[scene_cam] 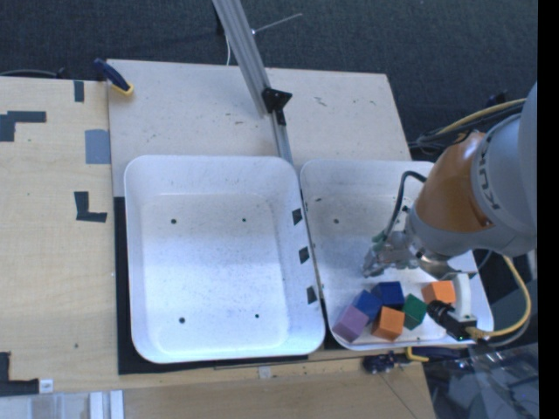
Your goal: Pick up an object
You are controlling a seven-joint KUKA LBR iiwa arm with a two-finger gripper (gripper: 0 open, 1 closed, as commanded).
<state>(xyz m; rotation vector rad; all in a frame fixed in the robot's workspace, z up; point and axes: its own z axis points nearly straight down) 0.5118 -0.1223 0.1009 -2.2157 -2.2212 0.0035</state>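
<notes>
Right bin (349, 190) crowds coloured blocks (389, 308) beneath the hand (382, 264), whose grip I cannot tell

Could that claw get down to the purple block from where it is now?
Probably yes. The claw hangs just above the block pile, and the purple block lies at the pile's near edge with its top uncovered, though a blue block sits right against it.

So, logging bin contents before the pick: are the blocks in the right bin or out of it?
In. The blocks cluster inside the right bin, in its near corner.
</notes>
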